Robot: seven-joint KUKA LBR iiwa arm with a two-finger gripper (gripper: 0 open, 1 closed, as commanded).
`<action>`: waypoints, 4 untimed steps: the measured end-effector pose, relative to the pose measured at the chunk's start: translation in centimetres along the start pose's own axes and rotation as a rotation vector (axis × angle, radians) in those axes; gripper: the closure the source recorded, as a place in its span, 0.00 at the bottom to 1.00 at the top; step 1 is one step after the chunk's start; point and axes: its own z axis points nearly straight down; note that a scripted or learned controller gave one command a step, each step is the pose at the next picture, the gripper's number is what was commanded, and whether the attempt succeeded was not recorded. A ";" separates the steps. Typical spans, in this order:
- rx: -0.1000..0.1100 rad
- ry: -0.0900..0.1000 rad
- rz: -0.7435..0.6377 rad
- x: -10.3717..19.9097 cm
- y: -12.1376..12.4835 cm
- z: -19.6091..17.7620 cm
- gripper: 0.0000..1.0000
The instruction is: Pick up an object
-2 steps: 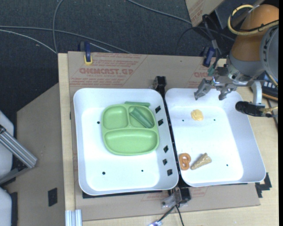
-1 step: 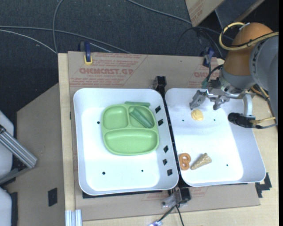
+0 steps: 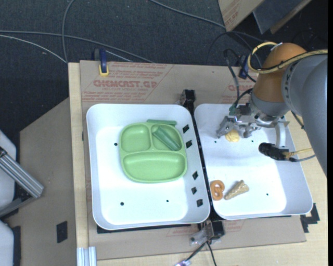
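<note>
1. Camera view looks down at a slant on your desk [image 3: 130, 78], a brown board with red "CHEMCAST" lettering along its far edge and a blue clamp [image 3: 104, 61] at the far left corner.
2. Beyond the desk you see dark carpet-like floor [image 3: 41, 78] with thin cables [image 3: 65, 31] trailing across it; a cardboard box corner [image 3: 237, 10] sits at the top.
3. Left bin [image 3: 104, 208]: holds a green divided plate [image 3: 152, 153] with a green pod-like piece [image 3: 167, 136] lying in its far-right compartment.
4. Right bin [image 3: 291, 192]: a small yellow object [image 3: 232, 136] lies near the far-left part, an orange ring [image 3: 217, 189] and a tan cone-shaped piece [image 3: 235, 190] lie just beside each other near the front-left.
5. Tool [image 3: 238, 126] is low over the right bin's far side, at the yellow object; you cannot tell from this angle how wide its fingers stand, nor whether the object is gripped.
6. Grey arm [image 3: 307, 78] enters from the right, orange band [image 3: 276, 72] above the wrist.
</note>
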 end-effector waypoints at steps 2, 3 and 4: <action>-0.014 -0.003 -0.001 0.0 0.7 -6.0 1.00; -0.015 -0.003 -0.001 -0.4 1.3 -10.7 1.00; -0.016 -0.004 -0.001 -0.4 1.4 -16.1 1.00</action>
